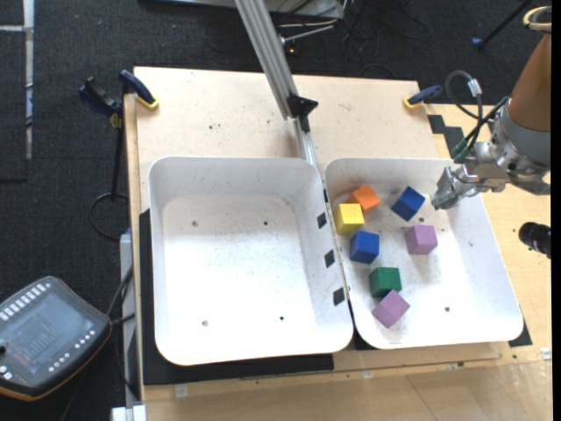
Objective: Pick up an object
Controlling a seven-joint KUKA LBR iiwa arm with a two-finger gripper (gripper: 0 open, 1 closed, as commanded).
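Note:
The right bin (491, 310) holds several small cubes: an orange one (366, 198), a yellow one (350, 217), two blue ones (408, 204) (365, 246), a green one (385, 281) and two purple ones (422, 239) (391, 308). My gripper (444, 194) hangs over the bin's upper right part, just right of the upper blue cube and above the upper purple cube. Nothing shows between its tips.
The left bin (175, 323) sits beside the right one. A slanted metal bar (267, 46) runs down to the divide between the bins. Clamps (138, 89) (422, 96) grip the board's far corners. A handheld pendant (44, 336) lies at lower left.

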